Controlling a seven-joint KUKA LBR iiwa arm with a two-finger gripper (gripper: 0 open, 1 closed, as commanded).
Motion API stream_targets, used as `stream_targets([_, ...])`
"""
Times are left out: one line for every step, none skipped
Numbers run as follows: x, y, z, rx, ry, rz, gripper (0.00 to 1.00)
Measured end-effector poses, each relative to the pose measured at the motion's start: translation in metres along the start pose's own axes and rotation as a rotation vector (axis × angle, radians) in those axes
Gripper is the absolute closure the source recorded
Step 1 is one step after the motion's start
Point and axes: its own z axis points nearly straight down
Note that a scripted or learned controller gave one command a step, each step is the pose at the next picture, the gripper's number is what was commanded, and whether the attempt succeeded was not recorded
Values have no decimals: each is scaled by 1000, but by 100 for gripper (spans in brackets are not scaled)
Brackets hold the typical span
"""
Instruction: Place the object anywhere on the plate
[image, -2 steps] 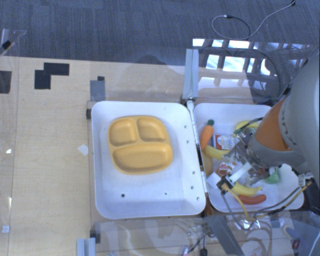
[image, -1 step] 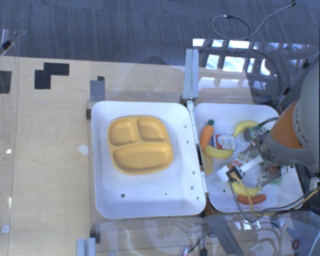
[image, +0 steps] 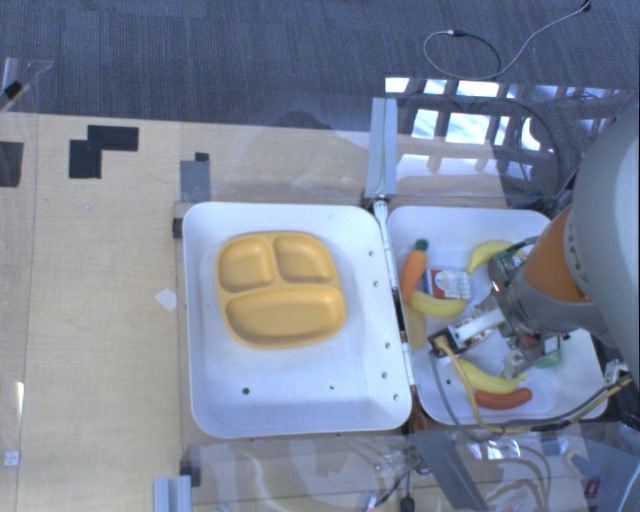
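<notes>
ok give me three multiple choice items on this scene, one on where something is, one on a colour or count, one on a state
1. Where does the carrot lie?
A. in the right bin, near its left wall
B. on the plate
C. on the bench outside both bins

2. How many compartments does the yellow plate have?
A. one
B. three
C. five

3. What is the state of the plate?
A. it carries a banana
B. it is flipped upside down
C. it sits right side up in the left bin with no food on it

Answers:
1 A: the carrot lies lengthwise along the left wall of the right bin, beside a banana.
2 B: two small compartments sit above one long one.
3 C: its hollows face up, showing bare yellow, while the gripper is over the right bin.
</notes>
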Motion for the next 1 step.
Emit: stream_targets([3, -8, 0, 0, 1, 128, 0])
